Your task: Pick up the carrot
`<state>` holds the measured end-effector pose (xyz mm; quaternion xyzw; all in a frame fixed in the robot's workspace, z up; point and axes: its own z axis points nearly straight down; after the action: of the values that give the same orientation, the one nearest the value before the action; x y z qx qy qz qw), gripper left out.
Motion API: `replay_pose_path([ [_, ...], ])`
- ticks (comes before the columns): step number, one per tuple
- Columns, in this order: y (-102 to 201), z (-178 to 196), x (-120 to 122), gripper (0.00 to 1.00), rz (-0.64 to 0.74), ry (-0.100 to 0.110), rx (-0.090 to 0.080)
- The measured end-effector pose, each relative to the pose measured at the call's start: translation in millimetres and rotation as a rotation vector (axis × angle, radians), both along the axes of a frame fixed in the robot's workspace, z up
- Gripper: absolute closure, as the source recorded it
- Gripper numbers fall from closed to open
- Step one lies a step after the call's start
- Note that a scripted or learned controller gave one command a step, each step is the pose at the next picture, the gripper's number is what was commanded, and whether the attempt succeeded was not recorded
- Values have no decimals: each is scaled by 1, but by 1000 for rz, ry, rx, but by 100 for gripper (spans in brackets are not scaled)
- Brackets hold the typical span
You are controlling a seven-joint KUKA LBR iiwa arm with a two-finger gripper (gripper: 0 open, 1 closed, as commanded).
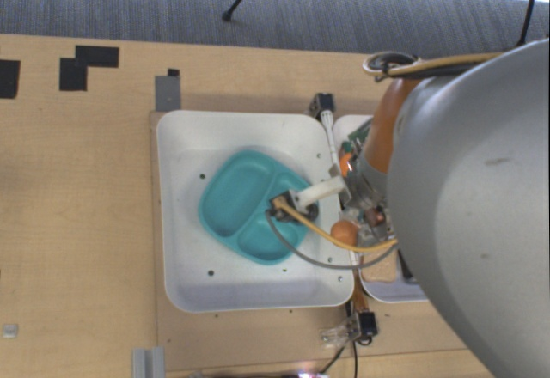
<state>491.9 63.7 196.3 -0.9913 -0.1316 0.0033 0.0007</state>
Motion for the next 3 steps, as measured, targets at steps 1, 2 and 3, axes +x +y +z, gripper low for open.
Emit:
replay_pose_path([
  [1, -38, -12, -4, 100, 89, -4, 3],
  [2, 33, -12, 91, 100, 129, -6, 5],
  [3, 30, -13, 90, 0, 126, -4, 2],
])
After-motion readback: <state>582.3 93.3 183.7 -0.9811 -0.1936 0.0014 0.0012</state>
